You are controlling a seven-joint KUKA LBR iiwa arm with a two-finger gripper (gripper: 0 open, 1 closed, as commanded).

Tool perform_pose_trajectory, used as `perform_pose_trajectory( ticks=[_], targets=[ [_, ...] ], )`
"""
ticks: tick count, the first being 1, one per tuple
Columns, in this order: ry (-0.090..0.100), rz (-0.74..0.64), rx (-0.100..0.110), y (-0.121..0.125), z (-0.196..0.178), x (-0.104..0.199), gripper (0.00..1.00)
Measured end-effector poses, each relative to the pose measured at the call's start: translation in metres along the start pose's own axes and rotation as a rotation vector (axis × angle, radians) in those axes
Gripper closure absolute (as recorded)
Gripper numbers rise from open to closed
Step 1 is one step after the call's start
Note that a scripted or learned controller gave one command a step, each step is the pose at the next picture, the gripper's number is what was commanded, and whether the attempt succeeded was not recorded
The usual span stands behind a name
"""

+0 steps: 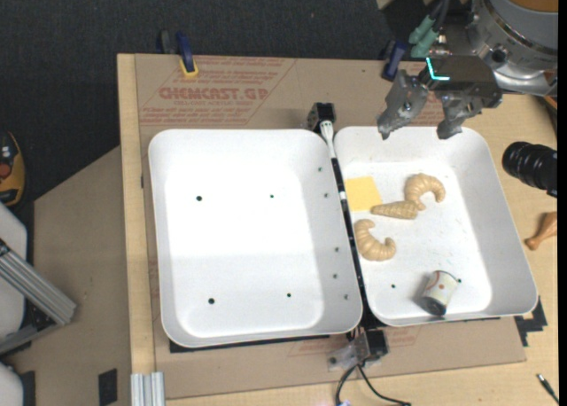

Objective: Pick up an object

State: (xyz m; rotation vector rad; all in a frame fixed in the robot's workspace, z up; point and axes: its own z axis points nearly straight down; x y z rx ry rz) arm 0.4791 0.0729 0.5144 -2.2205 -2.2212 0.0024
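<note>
Nothing has been picked up yet, as far as I can see. The pincer hangs at the upper right of the frame, over the far rim of the right bin, its two fingers spread apart with nothing between them. All the candidates lie loose in that bin, lower in the frame than the pincer: a yellow square near the divider, a croissant at the middle, a tan stick-like pastry just below it and touching it or nearly so, another croissant lower left, and a small cup tipped on its side at the lower right. The left bin holds nothing to grab. My guess is the whole job remains: choose one, descend, close, lift.
</note>
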Motion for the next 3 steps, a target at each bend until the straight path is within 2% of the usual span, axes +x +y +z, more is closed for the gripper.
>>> perform_pose_trajectory(
  ticks=[1,2,3],
  targets=[
    [0.0,-0.001,-0.004,0.001,-0.011,0.0,1.0],
    [0.0,0.0,-0.002,0.001,-0.01,0.0,0.0],
    [0.0,-0.001,-0.006,0.001,-0.021,0.001,1.0]
  ],
)
